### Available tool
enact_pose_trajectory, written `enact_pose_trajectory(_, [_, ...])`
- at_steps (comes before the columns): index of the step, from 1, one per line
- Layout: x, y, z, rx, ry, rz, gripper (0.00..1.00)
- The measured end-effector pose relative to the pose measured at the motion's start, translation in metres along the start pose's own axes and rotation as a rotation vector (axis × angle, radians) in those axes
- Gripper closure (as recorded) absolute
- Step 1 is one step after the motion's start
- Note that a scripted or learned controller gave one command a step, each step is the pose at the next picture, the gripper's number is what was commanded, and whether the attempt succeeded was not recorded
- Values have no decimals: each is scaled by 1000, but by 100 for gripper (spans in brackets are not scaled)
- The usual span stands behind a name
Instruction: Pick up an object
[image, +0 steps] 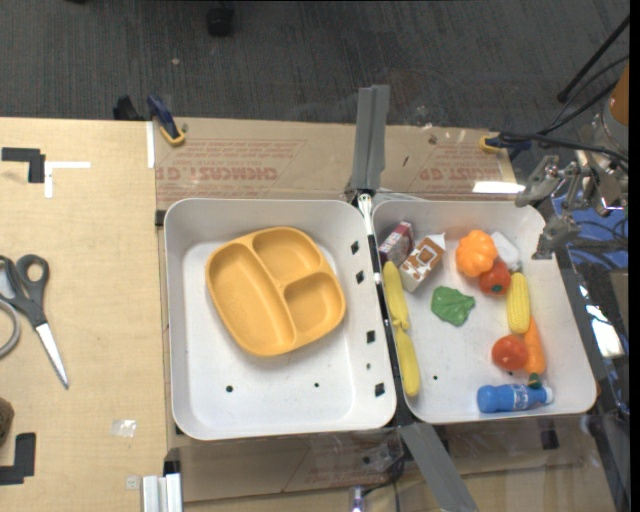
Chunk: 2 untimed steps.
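Two white bins are set side by side on the bench. Toy food is gathered in the right bin (585, 375); the corn (518, 302), upright in the view, lies down-left of the gripper (556, 215). Its opening cannot be told.

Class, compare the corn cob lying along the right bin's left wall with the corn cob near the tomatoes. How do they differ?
The corn cob by the left wall looks longer and thinner, while the corn cob near the tomatoes looks shorter and stubbier. The first lies against the right bin wall; the second lies in among other toy foods. Both are yellow and lie roughly lengthwise, top to bottom.
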<state>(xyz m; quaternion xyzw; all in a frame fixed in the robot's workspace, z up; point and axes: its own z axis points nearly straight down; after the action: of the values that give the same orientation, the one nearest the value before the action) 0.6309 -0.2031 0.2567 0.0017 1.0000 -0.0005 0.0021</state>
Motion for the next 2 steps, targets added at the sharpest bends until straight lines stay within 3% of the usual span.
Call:
enact_pose_trajectory(1, [30,-18,163,0,-1,-302,0])
enact_pose_trajectory(2, [60,-17,163,-1,0,-187,0])
